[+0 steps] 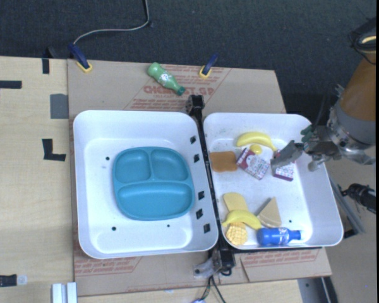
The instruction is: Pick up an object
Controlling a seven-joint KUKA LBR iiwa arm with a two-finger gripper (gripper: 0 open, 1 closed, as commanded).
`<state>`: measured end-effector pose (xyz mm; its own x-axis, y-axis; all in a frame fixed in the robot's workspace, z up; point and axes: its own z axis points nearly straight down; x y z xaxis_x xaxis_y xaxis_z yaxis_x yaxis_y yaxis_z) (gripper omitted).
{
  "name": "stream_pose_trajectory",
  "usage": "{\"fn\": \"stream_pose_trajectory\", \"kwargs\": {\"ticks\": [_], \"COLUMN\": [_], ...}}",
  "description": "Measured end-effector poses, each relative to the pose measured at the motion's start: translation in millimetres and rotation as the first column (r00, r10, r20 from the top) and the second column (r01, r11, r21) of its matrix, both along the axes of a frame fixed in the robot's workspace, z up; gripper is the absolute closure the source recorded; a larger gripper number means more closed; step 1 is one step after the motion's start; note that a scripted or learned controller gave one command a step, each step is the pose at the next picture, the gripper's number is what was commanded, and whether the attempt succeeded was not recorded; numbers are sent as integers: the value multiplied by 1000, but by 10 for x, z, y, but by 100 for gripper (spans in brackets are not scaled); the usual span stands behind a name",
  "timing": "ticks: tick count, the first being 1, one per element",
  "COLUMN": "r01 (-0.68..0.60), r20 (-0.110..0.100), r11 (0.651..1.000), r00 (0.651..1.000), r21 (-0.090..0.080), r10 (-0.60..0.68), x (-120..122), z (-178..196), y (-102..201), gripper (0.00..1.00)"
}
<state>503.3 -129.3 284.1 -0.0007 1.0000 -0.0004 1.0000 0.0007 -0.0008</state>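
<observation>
The approach step of the pick is judged to be in hand; nothing has been lifted yet.

Nearest the camera, at 5 o'clock in the right bin point(331, 210), one blue bottle point(278, 236) is seen lying on its side. One corn cob point(235, 234) lies at 9 o'clock from it, touching a small yellow banana point(243, 218). One tan wedge point(270, 213) sits at 12 o'clock from the bottle, and one pale yellow piece point(234, 201) lies just beyond the small banana.

Farther in, the gripper point(300, 158) is held low at 3 o'clock in the right bin. Its fingers are seen spread, with nothing between them. A maroon packet point(283, 172) lies just under the finger towards 9 o'clock and is judged the likely target. A second packet point(253, 164) lies at 9 o'clock from it, with one brown slab point(223, 161) beyond that. A larger banana point(255, 138) lies at 12 o'clock from the second packet, which makes two bananas and two packets.

For the next move, the open fingers would have to be centred over the maroon packet, lowered astride it and closed. The thin, flat packet may slip out.

One blue divided plate point(153, 183) is held in the left bin point(88, 131), so two bins are counted. Farthest off, at 12 o'clock, one green bottle point(165, 79) lies on the cardboard point(252, 87).
</observation>
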Motion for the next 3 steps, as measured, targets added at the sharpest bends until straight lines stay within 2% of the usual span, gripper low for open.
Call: {"fn": "stream_pose_trajectory", "kwargs": {"ticks": [1, 2, 3], "r01": [1, 0, 1], "r20": [-5, -6, -5], "r11": [1000, 1000, 1000], "r00": [1000, 1000, 1000], "r21": [2, 2, -5], "r10": [-1, 0, -1], "x": [818, 1352, 1353], "z": [-1569, -1970, -1860], "y": [-367, 246, 216], "gripper": [0, 0, 100]}}
